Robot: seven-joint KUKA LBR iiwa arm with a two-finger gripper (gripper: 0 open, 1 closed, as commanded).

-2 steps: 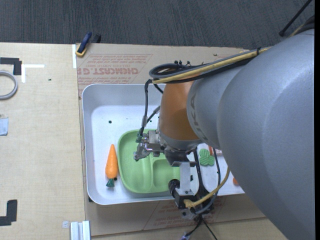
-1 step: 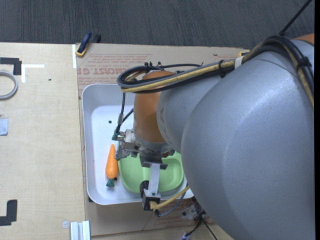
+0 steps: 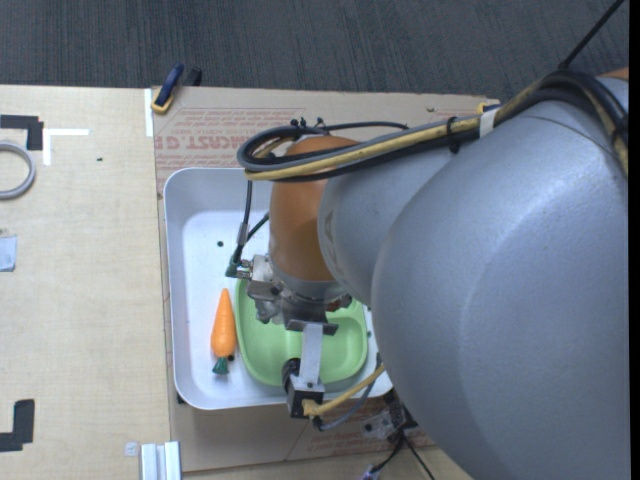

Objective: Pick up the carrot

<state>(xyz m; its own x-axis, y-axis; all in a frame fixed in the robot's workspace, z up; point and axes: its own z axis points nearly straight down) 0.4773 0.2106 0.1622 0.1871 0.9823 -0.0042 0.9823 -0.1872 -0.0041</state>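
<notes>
An orange carrot [image 3: 223, 325] with a small green top lies lengthwise in the white bin [image 3: 192, 258], close to its left wall, green end toward the front. Just right of it sits a light green bowl-like dish [image 3: 345, 353]. My gripper [image 3: 272, 303] hangs over the dish's left part, a short way right of the carrot and apart from it. The wrist and arm cover its fingers from above. Nothing shows as held.
The big grey arm covers the right side of the bench and most of the bin area. Pale wooden bench surface [image 3: 80, 298] lies left of the bin. A blue-and-yellow tool [image 3: 167, 87] rests at the bench's back edge.
</notes>
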